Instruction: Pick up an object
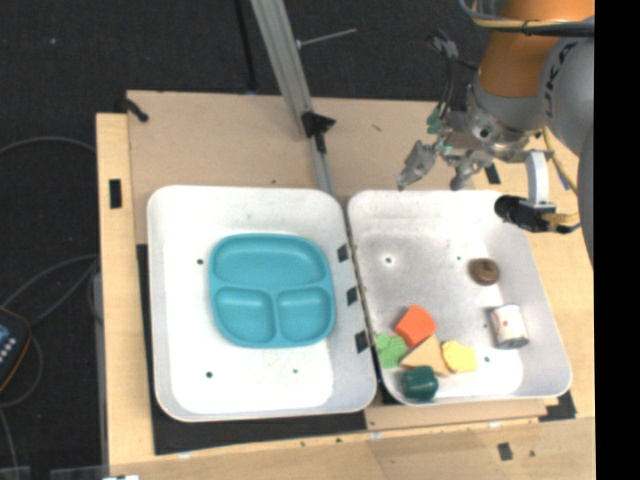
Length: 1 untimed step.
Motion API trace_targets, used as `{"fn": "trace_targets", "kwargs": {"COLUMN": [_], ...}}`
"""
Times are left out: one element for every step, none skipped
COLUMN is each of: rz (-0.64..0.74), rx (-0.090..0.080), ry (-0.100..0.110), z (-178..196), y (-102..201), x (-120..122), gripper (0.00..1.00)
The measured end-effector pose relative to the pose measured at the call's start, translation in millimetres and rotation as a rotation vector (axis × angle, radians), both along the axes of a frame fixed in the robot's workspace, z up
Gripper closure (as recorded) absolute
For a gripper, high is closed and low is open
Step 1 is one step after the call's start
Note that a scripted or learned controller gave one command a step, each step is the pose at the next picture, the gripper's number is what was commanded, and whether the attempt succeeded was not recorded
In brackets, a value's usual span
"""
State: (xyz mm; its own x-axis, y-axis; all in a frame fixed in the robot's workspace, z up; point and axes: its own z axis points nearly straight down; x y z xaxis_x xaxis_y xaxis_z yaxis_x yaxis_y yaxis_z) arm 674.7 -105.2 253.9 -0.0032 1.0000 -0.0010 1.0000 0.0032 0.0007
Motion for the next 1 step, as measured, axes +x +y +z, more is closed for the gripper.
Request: {"fn": "trace_targets", "kwargs": {"rz": [0.0], "rx": [-0.001], "ry": [0.0], "z": [0.1], "y": [-0.4], "x": [-0.1], "gripper": [0.0]}}
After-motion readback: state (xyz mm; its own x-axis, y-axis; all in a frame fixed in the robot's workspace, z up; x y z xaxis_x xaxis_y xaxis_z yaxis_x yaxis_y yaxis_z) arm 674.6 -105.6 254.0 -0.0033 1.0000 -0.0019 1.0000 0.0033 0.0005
